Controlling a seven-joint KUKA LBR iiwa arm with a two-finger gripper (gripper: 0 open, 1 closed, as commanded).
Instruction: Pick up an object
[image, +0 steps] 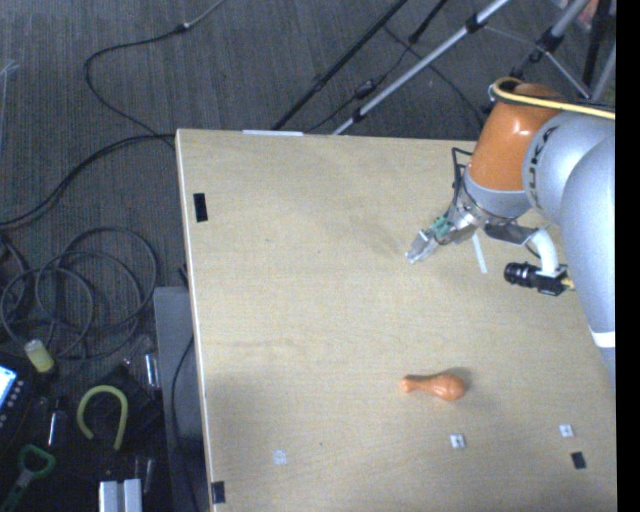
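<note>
Arm over the bench, orange gourd lying free.

The gripper (432, 240) hangs well above the gourd (436, 385) on the tan bench (300, 300); its grip I cannot tell.

One orange gourd-shaped object (435, 385)

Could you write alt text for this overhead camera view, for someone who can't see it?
A grey robot arm with an orange band reaches in from the right, its gripper poised over a pale tan wooden bench top, apart from a small orange pear-shaped object lying nearer the front edge. Black cables coil on the dark floor to the left.
</note>
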